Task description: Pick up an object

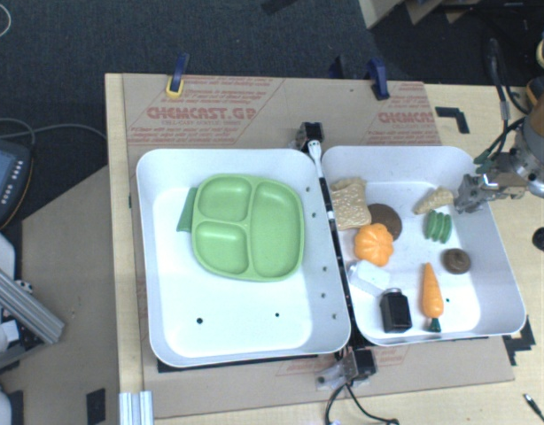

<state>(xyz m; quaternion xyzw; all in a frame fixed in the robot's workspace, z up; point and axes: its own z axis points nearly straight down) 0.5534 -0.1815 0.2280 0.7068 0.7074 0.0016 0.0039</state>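
The right bin (507,264) holds several small items. Among them are a tan cracker-like slab (348,202), a dark brown disc (384,219), an orange round fruit (374,244), a green pod (438,227), a beige lump (434,200), a small brown ball (455,260), a carrot (431,292), a black block (395,311) and a white piece (369,279). My gripper (473,193) hangs at the right bin's far right side, just right of the beige lump and above the green pod. Nothing shows held in it.
The left bin (157,264) carries a green divided plate (250,227). The two bins meet along a central rim (330,237). Clamps (175,78) sit at the board's back edge. The arm comes in over the right rim.
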